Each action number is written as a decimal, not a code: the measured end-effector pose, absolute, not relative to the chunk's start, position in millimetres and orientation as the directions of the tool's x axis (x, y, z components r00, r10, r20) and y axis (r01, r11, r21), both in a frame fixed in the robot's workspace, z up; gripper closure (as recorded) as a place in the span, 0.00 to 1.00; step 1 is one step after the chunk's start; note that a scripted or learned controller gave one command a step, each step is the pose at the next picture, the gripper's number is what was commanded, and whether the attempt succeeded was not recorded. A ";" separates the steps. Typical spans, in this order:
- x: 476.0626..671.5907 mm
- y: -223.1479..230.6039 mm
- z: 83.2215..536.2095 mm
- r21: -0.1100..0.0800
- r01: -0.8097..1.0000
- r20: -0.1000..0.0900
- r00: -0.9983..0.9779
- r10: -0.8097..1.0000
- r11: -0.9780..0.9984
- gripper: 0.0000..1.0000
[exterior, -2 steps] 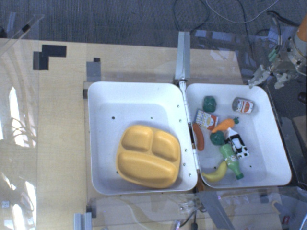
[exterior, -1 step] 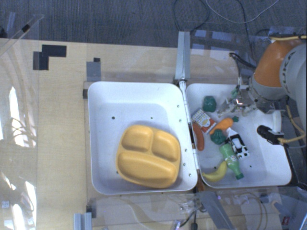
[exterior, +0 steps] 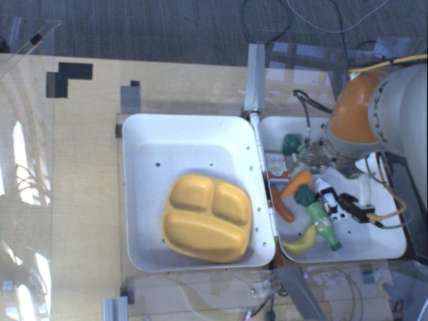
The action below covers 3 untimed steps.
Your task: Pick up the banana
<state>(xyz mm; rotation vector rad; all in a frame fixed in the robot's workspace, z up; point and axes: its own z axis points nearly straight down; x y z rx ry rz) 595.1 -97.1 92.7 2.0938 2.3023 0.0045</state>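
Bench (exterior: 80,179) of pale wood, carrying two shallow white bins side by side, seen from above at a slant. Nearest item, in the right bin (exterior: 384,245): one banana (exterior: 301,241), yellow, curved, lying flat against the near edge toward the near-left corner, not lifted and with nothing gripping it. Touching or just beside its right end: one green bottle (exterior: 322,225), lying on its side and pointing toward the near edge. Left bin (exterior: 144,136): one yellow compartment tray (exterior: 207,218), set toward the near-right corner, well apart from the banana across the dividing walls. Right bin, middle depth, along the left wall: one red sausage-like piece (exterior: 283,206); just beside it a dark green lump (exterior: 305,195) and an orange carrot (exterior: 296,184), crowded together. Farther along the same wall: one small printed carton (exterior: 276,166), then one teal-green item (exterior: 292,144) near the far-left corner. Gripper (exterior: 309,156): positioned over the far half of the right bin, near the teal item and carrot, apart from the banana; whether it is open or closed cannot be told at this size. Arm (exterior: 401,112), grey with an orange band, enters from the right edge. Beyond the bench: dark carpet with loose cables. Status, as judged: the pick has not been made; approach to the near edge, descent, grasp and lift all remain, with the bottle a likely obstruction.
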 end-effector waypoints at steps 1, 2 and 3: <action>658.6 -147.8 82.6 -0.054 0.998 0.018 -0.039 0.999 0.040 0.00; 615.6 -114.8 88.3 0.009 0.993 -0.004 -0.120 0.993 0.120 0.00; 637.4 -125.4 87.8 0.009 0.922 -0.005 -0.388 0.922 0.388 0.00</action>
